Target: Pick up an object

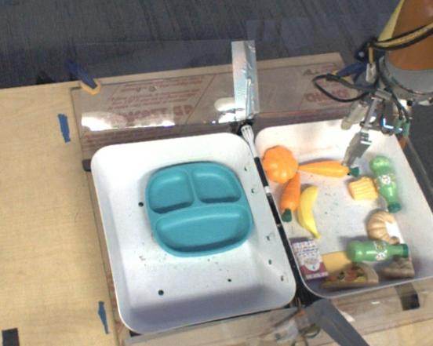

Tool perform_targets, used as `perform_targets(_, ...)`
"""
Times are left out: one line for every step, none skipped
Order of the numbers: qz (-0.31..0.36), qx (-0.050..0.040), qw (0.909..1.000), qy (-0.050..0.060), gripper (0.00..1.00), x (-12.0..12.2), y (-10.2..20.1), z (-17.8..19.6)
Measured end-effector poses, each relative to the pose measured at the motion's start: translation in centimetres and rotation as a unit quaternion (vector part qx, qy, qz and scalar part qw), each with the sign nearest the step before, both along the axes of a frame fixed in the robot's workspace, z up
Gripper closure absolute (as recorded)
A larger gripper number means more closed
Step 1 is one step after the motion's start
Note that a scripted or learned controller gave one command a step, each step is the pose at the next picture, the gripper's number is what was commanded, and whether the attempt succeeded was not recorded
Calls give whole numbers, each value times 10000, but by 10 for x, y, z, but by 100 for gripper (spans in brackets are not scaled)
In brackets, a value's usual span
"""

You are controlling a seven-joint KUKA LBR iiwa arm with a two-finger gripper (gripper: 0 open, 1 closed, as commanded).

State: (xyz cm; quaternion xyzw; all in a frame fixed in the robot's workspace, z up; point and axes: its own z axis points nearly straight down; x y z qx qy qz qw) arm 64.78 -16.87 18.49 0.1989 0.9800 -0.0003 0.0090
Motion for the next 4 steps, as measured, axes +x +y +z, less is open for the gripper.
perform_targets(547,6,9985,37,0,-36,38,-89)
perform_targets(-1026,31,9947,36,0,-115,26,-96)
perform_targets(-518,6,9987,17,0,-100,49,-96)
perform_targets(-798,15,9968,17,0,-160,26,-96)
